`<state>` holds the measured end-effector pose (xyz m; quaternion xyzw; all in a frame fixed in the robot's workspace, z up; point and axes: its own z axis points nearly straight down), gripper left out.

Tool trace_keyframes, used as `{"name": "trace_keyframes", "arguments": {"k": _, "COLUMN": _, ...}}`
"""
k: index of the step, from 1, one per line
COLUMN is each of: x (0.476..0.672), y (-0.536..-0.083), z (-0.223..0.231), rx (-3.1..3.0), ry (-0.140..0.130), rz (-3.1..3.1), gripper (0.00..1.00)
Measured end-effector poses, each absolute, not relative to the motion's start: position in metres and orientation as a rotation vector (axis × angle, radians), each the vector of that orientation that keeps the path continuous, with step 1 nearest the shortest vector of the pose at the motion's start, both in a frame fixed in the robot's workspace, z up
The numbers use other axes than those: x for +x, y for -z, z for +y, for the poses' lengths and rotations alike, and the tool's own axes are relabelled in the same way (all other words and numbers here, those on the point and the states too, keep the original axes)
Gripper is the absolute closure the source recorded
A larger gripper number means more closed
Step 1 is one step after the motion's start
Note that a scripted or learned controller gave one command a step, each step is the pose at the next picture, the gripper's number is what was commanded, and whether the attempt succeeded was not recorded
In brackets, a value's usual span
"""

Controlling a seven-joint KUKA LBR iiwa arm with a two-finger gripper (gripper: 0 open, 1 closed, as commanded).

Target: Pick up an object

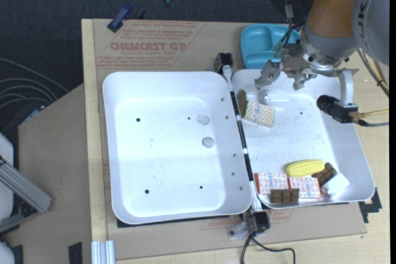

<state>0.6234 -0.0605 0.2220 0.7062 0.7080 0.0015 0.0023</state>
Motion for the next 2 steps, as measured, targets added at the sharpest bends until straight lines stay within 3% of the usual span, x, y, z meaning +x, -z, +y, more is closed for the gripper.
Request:
{"name": "trace_keyframes", "arguments": {"k": 1, "x": 0.555, "y": -0.235, "z": -0.098, "rx": 2.224, "ry": 0.002, "rz": 2.222, "gripper": 0.0}}
{"name": "trace_keyframes", "arguments": {"k": 2, "x": 0.525, "y": -0.184, "z": -0.062, "rx": 2.223, "ry": 0.002, "rz": 2.224, "gripper": 0.0}}
